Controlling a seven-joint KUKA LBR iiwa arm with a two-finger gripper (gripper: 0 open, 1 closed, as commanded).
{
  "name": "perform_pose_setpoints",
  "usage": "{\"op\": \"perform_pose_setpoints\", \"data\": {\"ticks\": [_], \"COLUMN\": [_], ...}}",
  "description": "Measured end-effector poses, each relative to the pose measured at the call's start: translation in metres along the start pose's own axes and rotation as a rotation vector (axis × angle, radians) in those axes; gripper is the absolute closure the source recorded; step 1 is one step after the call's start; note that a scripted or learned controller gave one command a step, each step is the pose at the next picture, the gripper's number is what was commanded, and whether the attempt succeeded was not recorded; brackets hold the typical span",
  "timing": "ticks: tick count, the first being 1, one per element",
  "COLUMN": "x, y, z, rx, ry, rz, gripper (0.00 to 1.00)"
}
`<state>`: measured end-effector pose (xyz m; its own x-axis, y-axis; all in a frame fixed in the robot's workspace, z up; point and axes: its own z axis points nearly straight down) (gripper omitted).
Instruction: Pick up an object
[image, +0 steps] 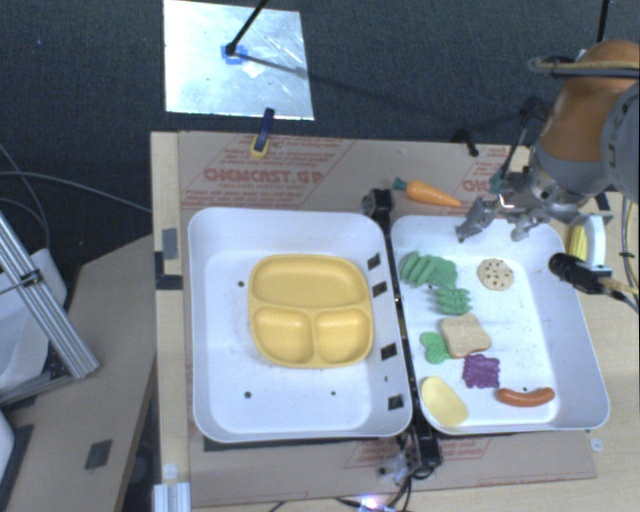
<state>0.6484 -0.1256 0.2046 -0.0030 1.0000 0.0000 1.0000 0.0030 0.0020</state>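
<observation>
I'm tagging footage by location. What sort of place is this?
Probably a robotics lab bench set up for grasping tests: two white bins on cardboard, toy food such as a cookie, and a robot hand above them.

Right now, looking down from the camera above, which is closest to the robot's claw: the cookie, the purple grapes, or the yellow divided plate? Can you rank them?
Measured from the gripper, at the far edge of the right bin:
1. Cookie, just below the gripper, in the right bin.
2. Purple grapes, nearer the front of the same bin.
3. Yellow divided plate, over in the left bin.
</observation>
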Motion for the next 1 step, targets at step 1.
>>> {"op": "perform_pose_setpoints", "data": {"ticks": [1], "x": [0.1788], "y": [0.0071], "z": [0.0207], "rx": [0.0], "ry": [0.008], "rz": [-0.016], "gripper": [0.0]}}
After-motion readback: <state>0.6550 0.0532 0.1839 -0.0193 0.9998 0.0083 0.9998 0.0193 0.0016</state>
